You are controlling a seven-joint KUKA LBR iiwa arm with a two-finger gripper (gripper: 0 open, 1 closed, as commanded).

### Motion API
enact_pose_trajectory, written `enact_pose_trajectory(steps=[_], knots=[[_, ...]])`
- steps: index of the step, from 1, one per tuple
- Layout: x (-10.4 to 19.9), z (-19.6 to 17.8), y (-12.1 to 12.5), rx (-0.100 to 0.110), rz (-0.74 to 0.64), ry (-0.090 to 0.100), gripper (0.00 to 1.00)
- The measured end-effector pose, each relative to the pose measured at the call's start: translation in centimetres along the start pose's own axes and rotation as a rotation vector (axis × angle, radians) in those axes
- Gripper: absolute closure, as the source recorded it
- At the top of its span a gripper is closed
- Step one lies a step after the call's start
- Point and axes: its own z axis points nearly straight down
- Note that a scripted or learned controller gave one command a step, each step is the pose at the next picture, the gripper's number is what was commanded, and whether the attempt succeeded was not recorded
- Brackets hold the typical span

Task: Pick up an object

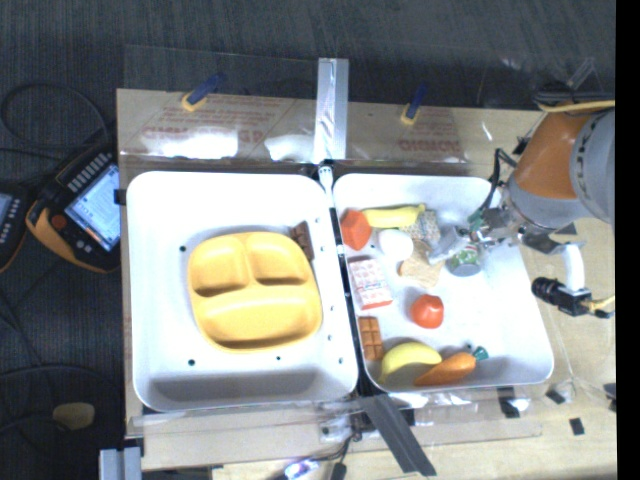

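Two shallow white bins sit side by side on the bench, touching along a central divider.

Left bin: holds one yellow compartment tray, lying flat near the middle, with two small sections toward the far side and one long section nearer. A small brown piece rests against the tray's far right corner.

Right bin: holds the loose pickable items.
- Grey arm with orange band, entering from the right over the bin's far right corner.
- Gripper, low over the bin's far right area, just beside a small greenish round item. Finger state: cannot tell; no object is seen held.
- Yellow-green apple-like fruit, near front edge, touching the carrot.
- Carrot, orange with green tip, lying along the front edge.
- Banana, lying along the far side.
- Red-orange pepper-like piece, far left corner, beside the banana.
- Red-and-white printed card, flat against the left wall.
- Tomato, near the centre, apart from the others.
- White egg-like item, under the banana.
- Chocolate bar, brown, by the left wall.
- Pale beige piece, left of the gripper.

Outside bins: handheld control pendant, orange and black, on the floor at left.
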Motion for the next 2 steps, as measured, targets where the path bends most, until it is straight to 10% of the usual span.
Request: enact_pose_trajectory(steps=[1, 2], knots=[[-0.1, -0.8, 0.0, 0.001, 0.0, 0.0, 1.0], [5.9, -10.8, 1.2, 0.007, 0.121, -0.006, 1.0]])
